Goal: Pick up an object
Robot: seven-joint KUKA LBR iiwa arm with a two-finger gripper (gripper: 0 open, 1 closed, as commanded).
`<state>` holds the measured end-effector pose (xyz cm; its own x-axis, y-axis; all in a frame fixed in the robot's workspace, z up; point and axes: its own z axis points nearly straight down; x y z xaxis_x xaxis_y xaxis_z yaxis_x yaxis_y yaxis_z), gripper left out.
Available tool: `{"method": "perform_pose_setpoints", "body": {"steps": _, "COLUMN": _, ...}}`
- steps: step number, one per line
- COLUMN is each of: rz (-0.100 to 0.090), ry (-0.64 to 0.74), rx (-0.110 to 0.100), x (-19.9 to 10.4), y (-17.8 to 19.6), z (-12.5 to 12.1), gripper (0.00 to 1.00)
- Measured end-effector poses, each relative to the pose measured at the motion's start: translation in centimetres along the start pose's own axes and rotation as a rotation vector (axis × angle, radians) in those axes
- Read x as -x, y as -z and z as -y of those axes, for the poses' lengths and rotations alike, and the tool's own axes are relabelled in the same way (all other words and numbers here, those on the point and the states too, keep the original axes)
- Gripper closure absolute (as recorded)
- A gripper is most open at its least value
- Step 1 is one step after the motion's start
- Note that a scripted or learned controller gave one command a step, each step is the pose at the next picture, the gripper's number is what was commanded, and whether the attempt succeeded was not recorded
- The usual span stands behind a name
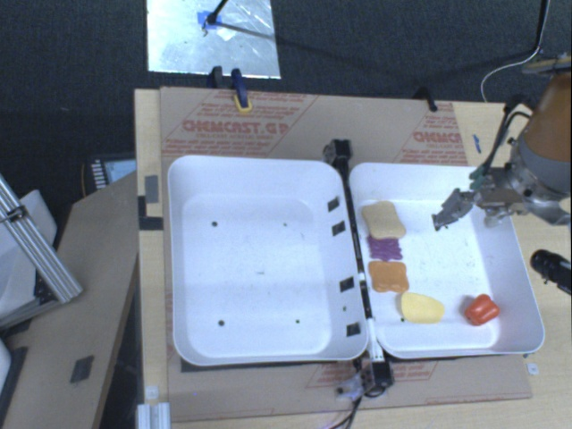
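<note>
Hovering over right bin (523, 324), gripper (447, 214) points left; jaw opening cannot tell, nothing seen held. Tan piece (382, 219) just left of tip; purple (385, 248), orange (389, 277), yellow (421, 307), red (481, 309) pieces below.

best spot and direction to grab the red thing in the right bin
Take the red object across its rounded middle, coming straight down from above. It lies alone near the front right corner of the right bin, with bare floor on its left toward the yellow piece, so fingers fit either side. The bin wall sits close on its right, which rules out a sideways approach.
</note>
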<state>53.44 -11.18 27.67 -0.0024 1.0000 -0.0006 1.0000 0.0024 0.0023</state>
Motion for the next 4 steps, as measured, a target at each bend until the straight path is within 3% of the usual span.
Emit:
{"method": "perform_pose_setpoints", "body": {"steps": 1, "rz": 0.007, "ry": -0.01, "rx": 0.01, "x": 7.7, "y": 8.8, "z": 4.9, "gripper": 0.0}}
{"method": "perform_pose_setpoints", "body": {"steps": 2, "rz": 0.008, "ry": 0.001, "rx": 0.02, "x": 8.6, "y": 26.9, "z": 4.7, "gripper": 0.0}}
{"method": "perform_pose_setpoints", "body": {"steps": 3, "rz": 0.003, "ry": 0.005, "rx": 0.007, "x": 8.5, "y": 27.1, "z": 4.7, "gripper": 1.0}}
{"method": "perform_pose_setpoints", "body": {"steps": 4, "rz": -0.002, "ry": 0.008, "rx": -0.001, "x": 1.6, "y": 25.8, "z": 4.7, "gripper": 1.0}}
